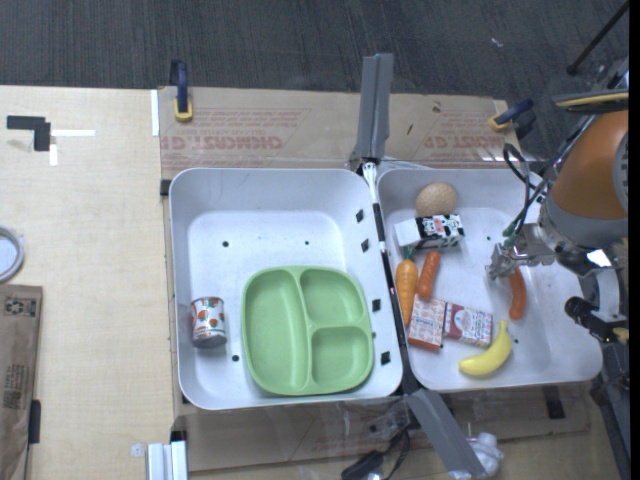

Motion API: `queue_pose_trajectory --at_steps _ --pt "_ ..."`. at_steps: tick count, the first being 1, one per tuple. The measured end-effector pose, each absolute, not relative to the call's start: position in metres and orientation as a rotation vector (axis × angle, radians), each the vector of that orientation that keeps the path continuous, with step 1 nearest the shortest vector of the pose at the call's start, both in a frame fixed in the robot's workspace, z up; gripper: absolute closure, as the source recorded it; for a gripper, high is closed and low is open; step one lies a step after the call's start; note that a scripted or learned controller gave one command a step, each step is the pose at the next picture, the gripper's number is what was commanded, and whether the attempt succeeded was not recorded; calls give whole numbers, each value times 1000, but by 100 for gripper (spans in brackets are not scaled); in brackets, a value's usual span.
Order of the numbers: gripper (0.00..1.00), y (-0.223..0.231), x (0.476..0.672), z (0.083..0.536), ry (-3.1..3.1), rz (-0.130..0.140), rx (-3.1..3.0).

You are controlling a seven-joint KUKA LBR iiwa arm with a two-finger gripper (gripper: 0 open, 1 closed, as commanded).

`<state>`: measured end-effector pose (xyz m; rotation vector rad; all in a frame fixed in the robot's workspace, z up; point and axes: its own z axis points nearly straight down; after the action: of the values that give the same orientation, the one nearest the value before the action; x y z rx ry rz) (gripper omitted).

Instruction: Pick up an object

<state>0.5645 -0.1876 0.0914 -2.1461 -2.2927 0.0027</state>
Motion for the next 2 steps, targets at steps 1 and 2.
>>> queue_pose_trajectory --at_steps 1,2 --pt "0 -144 511 158 -2189 3 -2250" --pt "0 -214 514 115 -2243 3 -2197"
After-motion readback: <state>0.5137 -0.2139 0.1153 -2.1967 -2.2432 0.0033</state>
